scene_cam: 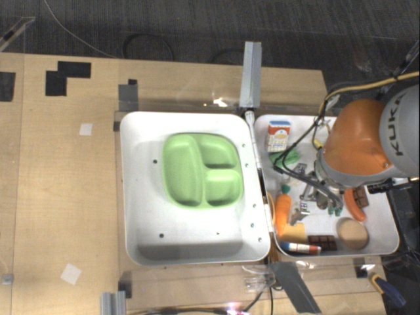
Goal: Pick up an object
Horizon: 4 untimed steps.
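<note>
My gripper hangs low over the middle of the right bin, under the arm's orange band. Just left of it lies an orange carrot, with a yellow wedge below that. A red and white marker and a dark chocolate bar rest along the bin's near wall. A beige round piece and a red sausage sit to the gripper's right. A small carton stands at the far left corner, with a green item beside it. The arm hides the bin's far right part.
The left bin holds a green divided plate. A grey post stands behind the wall where the two bins meet. Cables run along the arm at the right.
</note>
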{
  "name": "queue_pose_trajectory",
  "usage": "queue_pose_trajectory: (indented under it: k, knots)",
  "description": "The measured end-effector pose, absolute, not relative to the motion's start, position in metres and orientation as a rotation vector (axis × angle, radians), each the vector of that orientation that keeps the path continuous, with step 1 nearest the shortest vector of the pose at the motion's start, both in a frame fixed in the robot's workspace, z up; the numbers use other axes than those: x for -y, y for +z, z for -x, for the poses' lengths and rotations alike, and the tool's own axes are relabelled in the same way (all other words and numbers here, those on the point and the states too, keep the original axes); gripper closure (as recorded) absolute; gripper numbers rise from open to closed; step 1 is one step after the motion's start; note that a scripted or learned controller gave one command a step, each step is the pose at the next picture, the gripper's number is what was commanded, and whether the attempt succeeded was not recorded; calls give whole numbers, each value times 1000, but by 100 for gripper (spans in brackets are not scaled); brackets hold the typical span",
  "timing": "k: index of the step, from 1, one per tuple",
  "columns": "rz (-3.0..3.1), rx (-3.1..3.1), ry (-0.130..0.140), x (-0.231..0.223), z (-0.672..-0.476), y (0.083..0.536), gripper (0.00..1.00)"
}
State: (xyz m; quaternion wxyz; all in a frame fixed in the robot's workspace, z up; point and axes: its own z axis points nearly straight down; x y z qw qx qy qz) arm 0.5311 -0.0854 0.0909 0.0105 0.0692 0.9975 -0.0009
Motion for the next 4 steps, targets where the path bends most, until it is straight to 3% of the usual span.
queue_pose_trajectory:
  k: [1,2,3,4]
  knots:
    - [674,-3043,-13,123,-498,92,0]
    - [680,-3025,-20,121,-504,106,100]
    - [849,-3005,-15,144,-532,258,100]
    - [1129,-2928,-1,207,-515,170,100]
